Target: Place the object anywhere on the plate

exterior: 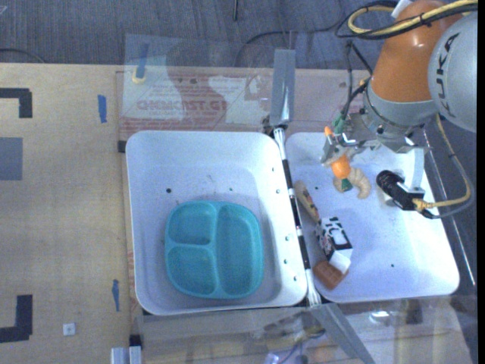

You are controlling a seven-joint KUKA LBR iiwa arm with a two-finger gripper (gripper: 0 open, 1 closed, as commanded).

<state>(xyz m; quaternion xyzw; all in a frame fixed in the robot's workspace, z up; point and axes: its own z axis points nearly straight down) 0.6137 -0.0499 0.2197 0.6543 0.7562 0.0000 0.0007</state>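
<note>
A teal plate (214, 249) with three compartments lies in the left bin (151, 165), toward its front. My gripper (339, 150) hangs over the back left part of the right bin (424, 256). Right under its tip is a small orange object (341, 167), touching a tan curved piece (361, 183) beside it. The arm's body hides how the gripper meets the orange object. A thin wooden utensil (307, 202), a black-and-white toy (333, 233) and a brown and white piece (332, 270) lie along the right bin's left side.
A metal divider (292, 203) runs between the two bins. A black part with a yellow cable (398, 189) hangs from the arm over the right bin. Clear plastic sheeting (197, 97) stands behind the left bin.
</note>
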